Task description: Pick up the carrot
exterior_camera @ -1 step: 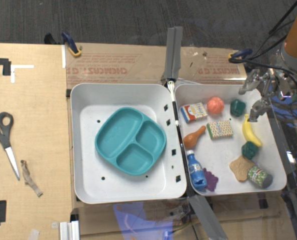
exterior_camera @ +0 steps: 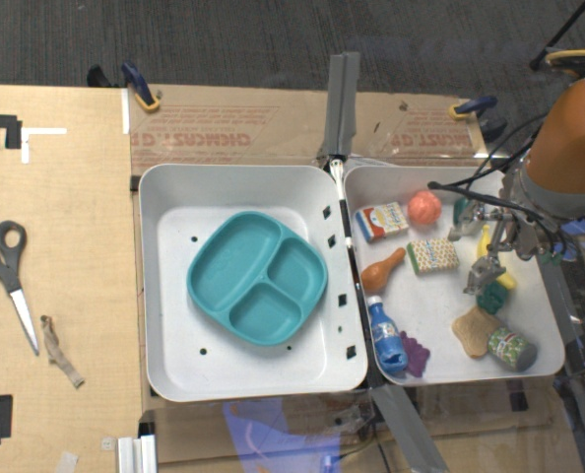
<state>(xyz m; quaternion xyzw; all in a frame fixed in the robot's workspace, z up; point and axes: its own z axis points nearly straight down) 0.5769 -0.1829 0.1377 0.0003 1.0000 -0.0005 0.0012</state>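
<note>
The carrot (exterior_camera: pixel 382 268), orange with a thin tapered end, lies tilted near the left wall of the right bin (exterior_camera: pixel 544 294). My gripper (exterior_camera: pixel 484 276) hangs over the right half of that bin, well to the right of the carrot and apart from it. It sits just above a small yellow and green item (exterior_camera: pixel 500 291). Nothing shows as held.
Around the carrot lie a red and white box (exterior_camera: pixel 381 221), a pink ball (exterior_camera: pixel 424 208), a speckled box (exterior_camera: pixel 432 255), a blue bottle (exterior_camera: pixel 381 329), a purple item (exterior_camera: pixel 415 355), a tan piece (exterior_camera: pixel 475 331) and a green can (exterior_camera: pixel 511 348). The left bin holds a teal divided plate (exterior_camera: pixel 258 278).
</note>
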